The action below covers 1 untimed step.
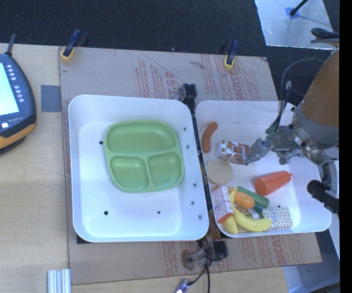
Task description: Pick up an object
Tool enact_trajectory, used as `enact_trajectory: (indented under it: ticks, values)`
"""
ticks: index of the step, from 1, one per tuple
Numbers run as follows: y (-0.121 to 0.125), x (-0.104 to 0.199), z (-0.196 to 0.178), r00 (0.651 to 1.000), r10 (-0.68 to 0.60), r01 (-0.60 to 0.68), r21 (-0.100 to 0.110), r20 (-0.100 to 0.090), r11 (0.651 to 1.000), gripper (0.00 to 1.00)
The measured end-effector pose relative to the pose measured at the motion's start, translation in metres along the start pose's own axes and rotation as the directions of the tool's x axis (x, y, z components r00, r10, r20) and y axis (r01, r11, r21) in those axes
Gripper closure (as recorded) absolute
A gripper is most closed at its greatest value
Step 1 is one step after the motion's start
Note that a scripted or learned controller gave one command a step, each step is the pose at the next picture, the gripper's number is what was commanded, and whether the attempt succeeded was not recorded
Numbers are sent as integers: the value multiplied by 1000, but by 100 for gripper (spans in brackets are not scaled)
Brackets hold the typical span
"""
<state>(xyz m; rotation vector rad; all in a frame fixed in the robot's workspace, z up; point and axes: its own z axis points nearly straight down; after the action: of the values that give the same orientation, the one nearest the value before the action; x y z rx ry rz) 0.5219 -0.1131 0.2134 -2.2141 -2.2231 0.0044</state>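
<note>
Orange and wedge-shaped, the carrot piece (272, 182) lies in the right bin (249, 111), just near of where the arm reaches in, and it looks the likeliest pick, though the task names no one thing. The tool (260, 151) hangs low over the brown-and-white packet (233, 151) at the middle of that bin, its tip just beside or touching the packet's right end; I cannot make out from here whether it is released or clenched, and nothing shows as gripped. Left of the packet lies a small sausage (208, 137) along the bin's left wall, and near of it a round tan disc (219, 171). At the near edge sits a heap: a red-and-white carton (222, 202), a banana (249, 222), something green and orange (252, 198), and a speckled box (279, 217), all crowded and touching.

The left bin (84, 163) carries a green divided plate (144, 155). Out on the surface (23, 224), far left, rests a handheld control pad (2, 105).

To my eye the step in hand is the approach, with no grasp made. Next the tool needs to settle squarely over one thing, the packet or the carrot piece, which lie apart from the heap, then close and lift straight up.
</note>
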Motion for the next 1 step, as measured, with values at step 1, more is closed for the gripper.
enact_trajectory:
  ticks: [1]
  values:
    - [-24, -33, 108, 1000, -1, 1, -15, 6, 1000, 0]
